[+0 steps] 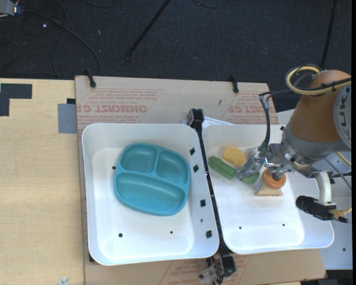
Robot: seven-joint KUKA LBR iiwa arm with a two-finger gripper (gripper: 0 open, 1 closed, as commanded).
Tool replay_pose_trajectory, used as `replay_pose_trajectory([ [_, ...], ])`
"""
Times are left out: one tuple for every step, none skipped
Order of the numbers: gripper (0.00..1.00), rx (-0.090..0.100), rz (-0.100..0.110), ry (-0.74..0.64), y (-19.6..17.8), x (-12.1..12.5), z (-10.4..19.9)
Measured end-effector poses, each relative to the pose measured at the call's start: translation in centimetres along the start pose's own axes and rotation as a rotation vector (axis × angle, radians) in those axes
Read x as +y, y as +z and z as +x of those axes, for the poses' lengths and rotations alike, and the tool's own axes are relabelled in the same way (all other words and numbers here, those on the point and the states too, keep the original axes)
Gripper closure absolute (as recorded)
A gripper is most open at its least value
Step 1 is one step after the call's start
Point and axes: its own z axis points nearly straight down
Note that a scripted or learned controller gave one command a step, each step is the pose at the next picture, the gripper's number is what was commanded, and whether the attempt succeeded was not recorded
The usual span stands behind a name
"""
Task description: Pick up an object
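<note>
I see the two white bins side by side on the bench: the left bin [101,230] carries a teal divided plate [152,179], and the right bin [273,230] holds the small pieces I care about. My arm [320,114] comes in from the right and hangs over the upper part of the right bin, its orange band above the wrist.

The gripper [262,166] sits low among the objects there. From this slant I cannot tell how it is set, nor whether anything is between its tips.

The relation that matters: the nearest candidates lie just to the gripper's left. A green block [222,168] lies with its long axis running diagonally, from upper left down toward the gripper, and a yellow piece [234,155] rests just above it, touching or nearly so. An orange piece on a tan wedge [273,183] sits just below the tool, on the arm's side.

My judgement is that a grasp on the green block calls for closing across its short width.
</note>
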Motion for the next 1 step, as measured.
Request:
replay_pose_trajectory([
  [0.00,0.000,0.000,0.000,4.37,-0.12,-0.07],
])
